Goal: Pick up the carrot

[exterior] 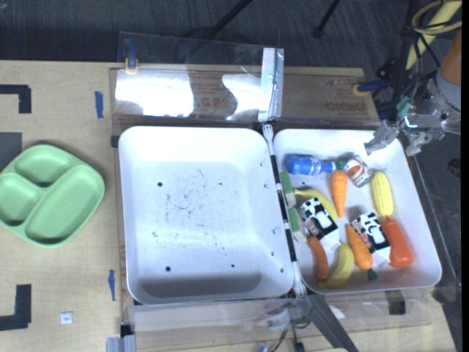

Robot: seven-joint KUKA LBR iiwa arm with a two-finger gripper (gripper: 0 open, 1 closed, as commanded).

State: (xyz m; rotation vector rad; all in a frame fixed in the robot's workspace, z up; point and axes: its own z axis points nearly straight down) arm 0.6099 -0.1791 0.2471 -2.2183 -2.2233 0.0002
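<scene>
An orange carrot (pixel 338 190) lies upright in the picture near the middle of the right bin (pixel 421 196), between a blue bottle (pixel 308 166) and a yellow corn cob (pixel 381 193). A second carrot (pixel 358 247) lies lower down with its green end toward the front wall. A darker orange one (pixel 319 259) rests beside a banana (pixel 341 265). My gripper (pixel 396 141) hangs above the bin's back right corner, open, with nothing between its fingers. It is apart from all the carrots, up and to the right of the nearest one.
The right bin also holds a red and white can (pixel 357 172), two black and white cow-patterned pieces (pixel 316 215), and a red-orange vegetable (pixel 399 243). The left bin (pixel 139 152) adjoins it. A green divided plate (pixel 50 193) sits at the far left.
</scene>
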